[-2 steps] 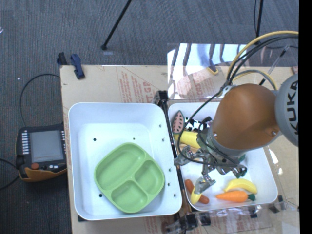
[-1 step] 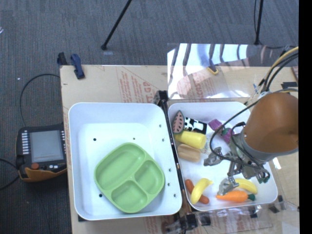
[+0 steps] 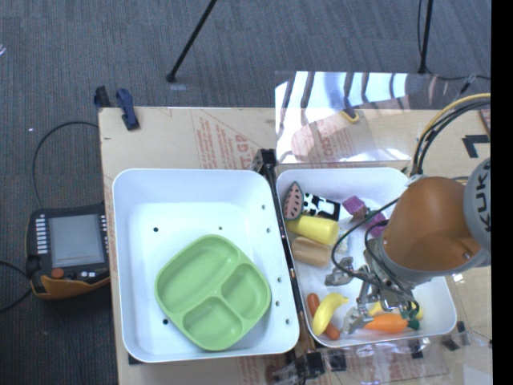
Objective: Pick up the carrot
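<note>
Carrot [image 3: 388,323] lies near right bin's front wall [image 3: 385,342].

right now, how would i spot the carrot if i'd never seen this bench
Look in the right bin, at its near right corner under the pincer. The carrot lies there: orange, tapered, green at one end, unlike the curved yellow banana beside it.
</note>
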Available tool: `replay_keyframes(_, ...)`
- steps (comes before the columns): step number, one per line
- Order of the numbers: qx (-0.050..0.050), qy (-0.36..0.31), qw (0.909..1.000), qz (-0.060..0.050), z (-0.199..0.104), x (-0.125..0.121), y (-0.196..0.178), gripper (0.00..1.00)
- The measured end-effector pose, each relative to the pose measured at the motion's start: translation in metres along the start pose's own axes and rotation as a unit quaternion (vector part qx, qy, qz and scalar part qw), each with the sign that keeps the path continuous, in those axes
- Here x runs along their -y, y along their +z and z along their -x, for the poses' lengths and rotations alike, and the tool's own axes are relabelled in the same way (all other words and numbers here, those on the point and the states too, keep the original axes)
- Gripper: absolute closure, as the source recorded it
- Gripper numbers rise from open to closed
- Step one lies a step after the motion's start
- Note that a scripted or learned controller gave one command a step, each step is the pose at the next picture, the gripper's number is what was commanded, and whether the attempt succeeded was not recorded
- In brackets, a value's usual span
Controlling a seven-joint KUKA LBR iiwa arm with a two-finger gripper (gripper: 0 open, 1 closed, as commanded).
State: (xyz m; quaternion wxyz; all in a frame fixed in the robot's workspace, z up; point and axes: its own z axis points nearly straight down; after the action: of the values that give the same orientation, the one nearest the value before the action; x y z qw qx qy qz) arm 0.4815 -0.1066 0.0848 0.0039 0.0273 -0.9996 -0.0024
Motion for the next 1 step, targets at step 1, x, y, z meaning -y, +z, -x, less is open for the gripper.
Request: replay_keyframes(1, 0.003, 0.082, 0.9966, -0.001, 0.039, -0.024, -0.0023, 0.0)
